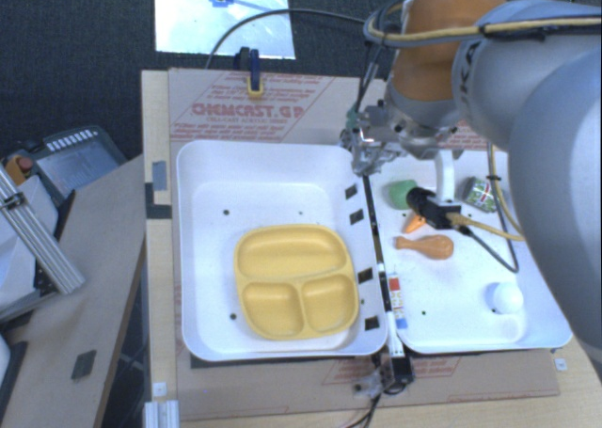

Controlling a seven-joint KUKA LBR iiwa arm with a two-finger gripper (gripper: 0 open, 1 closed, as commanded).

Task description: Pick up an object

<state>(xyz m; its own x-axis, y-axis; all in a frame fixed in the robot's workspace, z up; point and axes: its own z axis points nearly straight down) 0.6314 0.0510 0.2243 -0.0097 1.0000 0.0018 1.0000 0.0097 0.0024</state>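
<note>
Hovering over the rear of the divider between the two bins, the hand (365, 155) is small & dark, partly hidden by wrist hardware, so can't tell its state. Left bin (202, 229) holds a yellow 3-compartment tray (293, 279). Right bin (470, 332) has a green object (403, 193) partly covered, an orange carrot-like bit (415, 224), tan drumstick-shaped toy (428, 245), white ball (506, 297), a small can (482, 195) cut off by the arm; none is in the hand.

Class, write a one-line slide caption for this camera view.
KUKA arm reaches over two white bins: a yellow divided tray in one, small toys beside a white ball in the other.
</note>
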